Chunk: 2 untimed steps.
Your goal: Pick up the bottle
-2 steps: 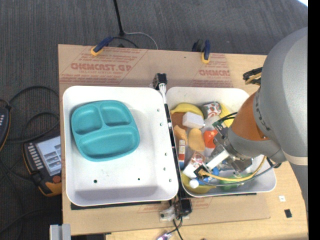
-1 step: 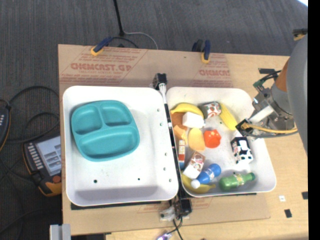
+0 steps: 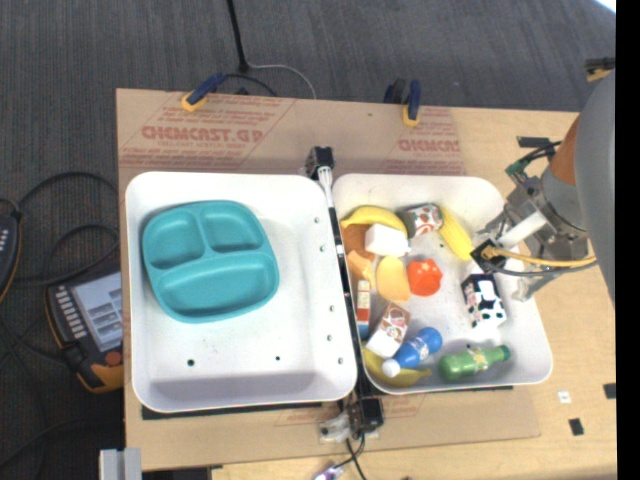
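Setting: dark carpet lay around a cardboard-topped bench (image 3: 300, 128) bearing two shallow white bins side by side, with clamps at the far edge and cables trailing off to the left.

Left bin (image 3: 160, 378): it held a teal divided tray (image 3: 208, 258) and little else.

Right bin (image 3: 535, 353): it was crowded with a banana (image 3: 375, 218), a small can (image 3: 422, 218), an orange-red ball (image 3: 425, 276), a cow figure (image 3: 484, 303) and a green toy (image 3: 470, 361) near the front wall.

Bottle (image 3: 418, 346): it lay on its side near the front of the right bin — blue body, white cap end pointing toward the divider, resting against a yellow piece and just beside the green toy.

Gripper (image 3: 492, 251): it hung over the right side of the right bin, near the cow figure and well apart from the bottle; whether it was open or closed I could not tell, and nothing was visibly in it.

Progress: by my reading the pick was not yet done — the bottle sat untouched in the bin.

Left to do: reach the bottle, grasp it among close neighbours, and lift it.
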Tool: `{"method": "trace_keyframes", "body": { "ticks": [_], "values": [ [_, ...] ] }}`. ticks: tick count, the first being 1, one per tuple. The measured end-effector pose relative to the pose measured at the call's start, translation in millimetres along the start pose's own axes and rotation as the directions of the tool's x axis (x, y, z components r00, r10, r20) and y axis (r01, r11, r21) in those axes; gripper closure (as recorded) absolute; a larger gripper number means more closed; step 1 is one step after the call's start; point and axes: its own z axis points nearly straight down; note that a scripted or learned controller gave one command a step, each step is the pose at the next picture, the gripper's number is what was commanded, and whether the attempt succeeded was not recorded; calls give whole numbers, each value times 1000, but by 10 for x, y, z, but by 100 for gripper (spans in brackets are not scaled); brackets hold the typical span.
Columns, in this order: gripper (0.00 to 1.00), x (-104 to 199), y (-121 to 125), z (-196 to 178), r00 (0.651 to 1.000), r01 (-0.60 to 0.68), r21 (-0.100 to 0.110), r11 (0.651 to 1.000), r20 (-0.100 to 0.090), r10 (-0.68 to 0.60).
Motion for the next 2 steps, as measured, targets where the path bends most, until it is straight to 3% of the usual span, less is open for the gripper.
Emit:
{"method": "trace_keyframes", "body": {
  "ticks": [1,2],
  "values": [
    [0,-340,-496,1214,996,86,-5,996,-8,-86],
    [0,62,-1403,253,1000,7,2,1000,-2,-7]
  ]
}}
